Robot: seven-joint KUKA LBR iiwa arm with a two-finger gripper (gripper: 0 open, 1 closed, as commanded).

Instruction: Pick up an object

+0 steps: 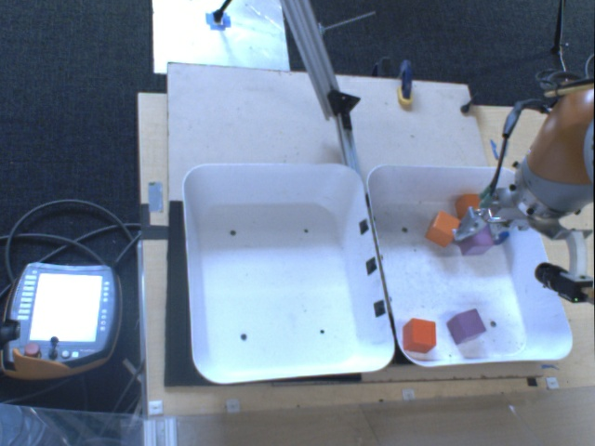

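My gripper hangs low over the back right part of the right bin. A purple block sits between its fingers, partly hidden by them, and the gripper is shut on it. An orange block lies just left of the gripper, almost touching the purple one. A second orange block peeks out behind the gripper. Near the bin's front wall lie another orange block and another purple block, side by side.
The left bin stands beside the right one, and their walls meet in the middle. A slanted metal pole crosses the board behind the bins. A teach pendant lies at the far left.
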